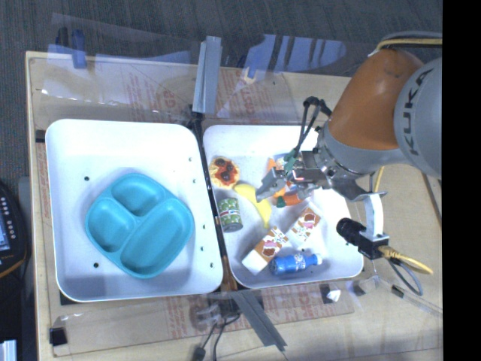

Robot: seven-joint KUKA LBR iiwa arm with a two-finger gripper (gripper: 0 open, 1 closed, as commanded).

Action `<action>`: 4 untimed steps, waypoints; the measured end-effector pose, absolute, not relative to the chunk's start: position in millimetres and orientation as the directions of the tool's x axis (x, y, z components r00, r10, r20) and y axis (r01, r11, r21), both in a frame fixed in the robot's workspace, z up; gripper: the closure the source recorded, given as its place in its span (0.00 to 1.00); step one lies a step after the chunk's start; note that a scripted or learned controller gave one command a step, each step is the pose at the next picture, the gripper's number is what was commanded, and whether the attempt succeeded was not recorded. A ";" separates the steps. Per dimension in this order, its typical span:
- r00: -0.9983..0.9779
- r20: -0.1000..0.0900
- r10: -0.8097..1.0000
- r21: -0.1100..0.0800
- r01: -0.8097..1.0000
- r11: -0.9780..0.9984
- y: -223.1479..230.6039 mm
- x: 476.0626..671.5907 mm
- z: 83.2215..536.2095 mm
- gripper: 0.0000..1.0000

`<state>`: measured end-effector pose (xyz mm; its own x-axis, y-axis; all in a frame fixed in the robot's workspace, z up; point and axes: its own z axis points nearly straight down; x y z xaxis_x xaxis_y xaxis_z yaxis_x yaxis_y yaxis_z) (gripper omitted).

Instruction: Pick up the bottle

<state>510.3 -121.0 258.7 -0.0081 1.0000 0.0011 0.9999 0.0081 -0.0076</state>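
Bottle (296, 262): blue, lying on side, front edge of right bin (340, 271), touching carton (266, 248). Claw (279, 183): above bin centre, well apart from bottle; grip state cannot tell. Advice: approach from above, span bottle's narrow width, avoid carton.

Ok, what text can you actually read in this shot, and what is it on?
"KUKA": dark letters on the grey robot arm, running vertically, partly cut off at the edge.
Small green-labelled can: print too small to read.
Blue plastic bottle: label blurred.
Red-and-white cartons: markings illegible.
Faint red print on the bench's clear sheet: unreadable.
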 end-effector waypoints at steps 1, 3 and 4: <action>-0.282 0.003 0.959 -0.003 0.959 0.282 -185.3 491.3 117.4 0.00; -0.134 -0.001 0.991 -0.002 0.991 0.134 -160.4 477.9 246.3 1.00; -0.134 -0.001 0.991 -0.002 0.991 0.134 -160.6 477.8 246.2 0.00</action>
<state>477.8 -160.6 246.2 -0.1338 0.9910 -0.0007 0.9910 0.1338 -0.0023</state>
